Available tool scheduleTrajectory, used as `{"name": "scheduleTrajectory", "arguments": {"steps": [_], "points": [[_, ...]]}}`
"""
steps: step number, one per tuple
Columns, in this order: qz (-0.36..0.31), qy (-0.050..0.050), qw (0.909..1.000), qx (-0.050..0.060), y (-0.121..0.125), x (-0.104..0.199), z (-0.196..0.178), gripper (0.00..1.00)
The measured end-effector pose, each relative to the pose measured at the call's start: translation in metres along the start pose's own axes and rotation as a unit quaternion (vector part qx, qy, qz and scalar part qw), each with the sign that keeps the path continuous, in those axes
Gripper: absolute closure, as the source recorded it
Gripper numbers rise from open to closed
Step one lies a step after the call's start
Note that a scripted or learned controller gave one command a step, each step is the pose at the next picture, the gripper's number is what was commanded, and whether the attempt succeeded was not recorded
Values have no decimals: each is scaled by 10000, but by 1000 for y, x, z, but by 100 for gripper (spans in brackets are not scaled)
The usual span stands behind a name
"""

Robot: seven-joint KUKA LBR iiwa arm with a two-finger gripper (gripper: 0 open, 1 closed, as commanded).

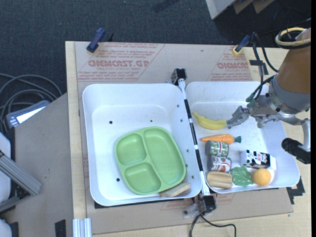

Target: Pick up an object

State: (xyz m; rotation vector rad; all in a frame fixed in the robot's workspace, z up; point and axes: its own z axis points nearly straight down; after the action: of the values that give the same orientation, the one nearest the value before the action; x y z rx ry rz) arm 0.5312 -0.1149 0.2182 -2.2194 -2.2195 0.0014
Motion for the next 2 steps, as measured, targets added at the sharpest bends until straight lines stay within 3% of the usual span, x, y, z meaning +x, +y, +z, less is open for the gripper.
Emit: {"name": "scheduleTrajectory", "arguments": {"steps": [1, 2], "points": [[2, -1, 10000, 3, 21, 15, 75, 0], [4, -6, 10000, -8, -9, 10, 130, 0]]}}
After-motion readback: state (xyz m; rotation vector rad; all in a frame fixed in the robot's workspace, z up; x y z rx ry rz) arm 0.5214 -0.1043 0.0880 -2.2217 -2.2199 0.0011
